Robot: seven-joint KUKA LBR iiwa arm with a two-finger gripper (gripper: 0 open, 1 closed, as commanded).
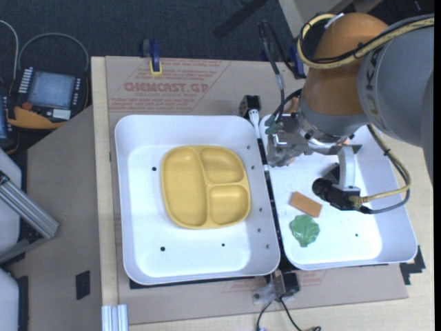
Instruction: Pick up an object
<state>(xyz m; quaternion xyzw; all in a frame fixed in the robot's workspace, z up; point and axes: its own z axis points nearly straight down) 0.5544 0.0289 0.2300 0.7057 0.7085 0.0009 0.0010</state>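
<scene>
**Nothing lifted yet: candidates lie loose in the bins**

Candidates for the pick are few. A small tan block (304,203) lies flat on the floor of the right bin (389,247), towards its left side. Just below it, close but apart, sits a crumpled green lump (304,229). Neither one is raised or gripped; both rest on the white floor.

The gripper (281,145) hangs above the upper left corner of that same bin, close to the rim it shares with its neighbour. It is near the block but not over it. Whether the claw is spread or pressed together cannot be told from this angle, and nothing can be seen pinched in it. The grey arm (393,74) with its orange band reaches in from the right, across the top of the bin.

The left bin (134,185) holds one thing, a yellow divided plate (205,185) with three compartments, lying level near the middle with nothing in them.

By my reading the task is at its start: a target has to be reached, gripped and lifted, and none of that is done.
</scene>
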